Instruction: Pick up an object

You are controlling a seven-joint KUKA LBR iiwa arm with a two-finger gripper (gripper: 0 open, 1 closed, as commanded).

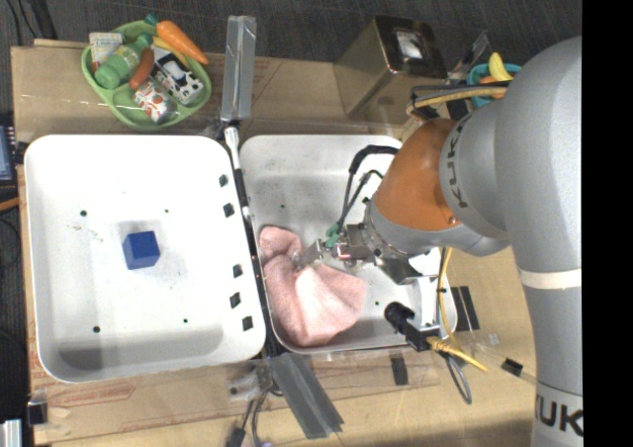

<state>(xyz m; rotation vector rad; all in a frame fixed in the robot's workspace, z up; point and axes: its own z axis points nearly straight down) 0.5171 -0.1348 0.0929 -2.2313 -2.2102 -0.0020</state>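
Observation:
A blue cube (pixel 141 248) lies in the left bin (pixel 59 168), near its middle. A crumpled pink cloth (pixel 307 292) lies in the right bin (pixel 297 163), against its near left side. My gripper (pixel 321 249) hangs low in the right bin, right over the upper edge of the pink cloth and touching or nearly touching it. The grey arm with its orange band reaches in from the right and hides the right half of that bin. Whether any cloth sits between the fingers I cannot make out.
A green bowl (pixel 104 89) holding toy vegetables and small packets stands behind the left bin. A brown box (pixel 386 64) sits behind the right bin. A grey divider bar (pixel 237 69) runs between the bins. Tools and cables lie at the bench front right.

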